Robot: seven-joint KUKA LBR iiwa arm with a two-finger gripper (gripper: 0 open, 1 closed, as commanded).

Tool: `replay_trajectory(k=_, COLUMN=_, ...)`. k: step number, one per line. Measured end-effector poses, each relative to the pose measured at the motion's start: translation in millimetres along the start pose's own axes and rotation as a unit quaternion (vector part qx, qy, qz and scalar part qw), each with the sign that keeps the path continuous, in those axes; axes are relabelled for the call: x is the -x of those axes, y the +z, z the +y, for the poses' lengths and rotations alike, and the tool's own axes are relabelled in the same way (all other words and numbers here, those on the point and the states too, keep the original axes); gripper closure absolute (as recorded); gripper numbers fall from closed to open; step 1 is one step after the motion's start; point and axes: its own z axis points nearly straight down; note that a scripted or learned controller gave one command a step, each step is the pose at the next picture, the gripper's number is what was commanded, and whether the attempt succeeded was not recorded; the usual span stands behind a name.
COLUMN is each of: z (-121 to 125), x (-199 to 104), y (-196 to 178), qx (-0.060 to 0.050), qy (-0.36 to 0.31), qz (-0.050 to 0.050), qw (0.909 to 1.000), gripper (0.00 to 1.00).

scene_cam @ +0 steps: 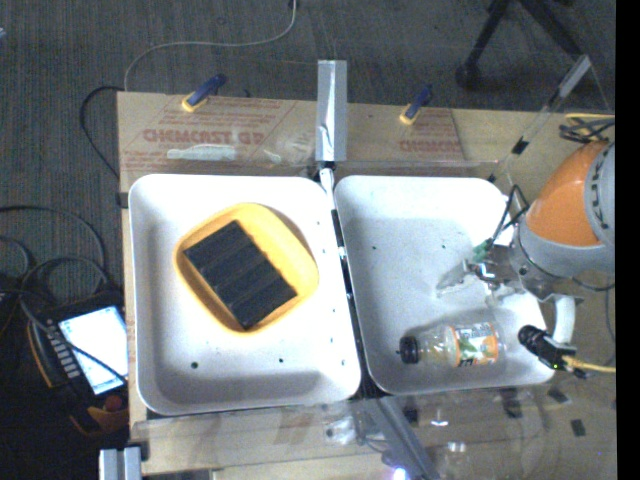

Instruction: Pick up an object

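A small plastic bottle [455, 345] with a dark cap and an orange label lies on its side near the front of the right bin [400, 218]. My gripper [478, 267] hangs over the right part of that bin, a little behind the bottle and apart from it. I see nothing held in it. The arm's orange band [565, 208] rises behind it at the right edge. In the left bin [160, 218] rests a yellow dish [292, 236] with a black ridged block [240, 273] in it.
A metal divider post [331, 108] stands behind the seam between the bins. Two blue-and-yellow clamps [202, 92] hold the cardboard at the back. A cable [575, 366] trails from the arm at the front right. A device with a lit screen [90, 346] lies on the floor at the left.
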Motion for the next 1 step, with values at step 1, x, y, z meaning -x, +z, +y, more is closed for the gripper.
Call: replay_trajectory(k=1, z=-38.1, x=0.6, y=0.3, qx=0.007, qy=-0.012, qz=-0.007, qw=0.9999, gripper=0.0)
